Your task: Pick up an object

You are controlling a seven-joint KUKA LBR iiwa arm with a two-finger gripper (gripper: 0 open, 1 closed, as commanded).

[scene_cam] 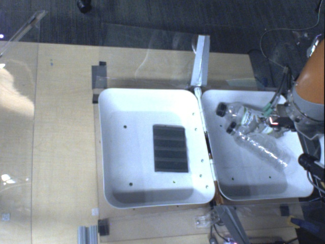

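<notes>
Two clear plastic bottles lie in the right bin (299, 187). One bottle (238, 114) has a black cap pointing left at the bin's upper middle. The other bottle (261, 146) lies slanted below it, running toward the lower right. My gripper (277, 120) hangs at the right end of the upper bottle, low over the bin, under the grey wrist and orange band. A dark ribbed rectangular block (170, 147) lies flat in the middle of the left bin (114, 136).
A metal post (200, 60) stands at the back between the two bins. Cables and a dark fixture (310, 164) sit along the right bin's right side. Bare wooden bench (51, 151) spreads to the left.
</notes>
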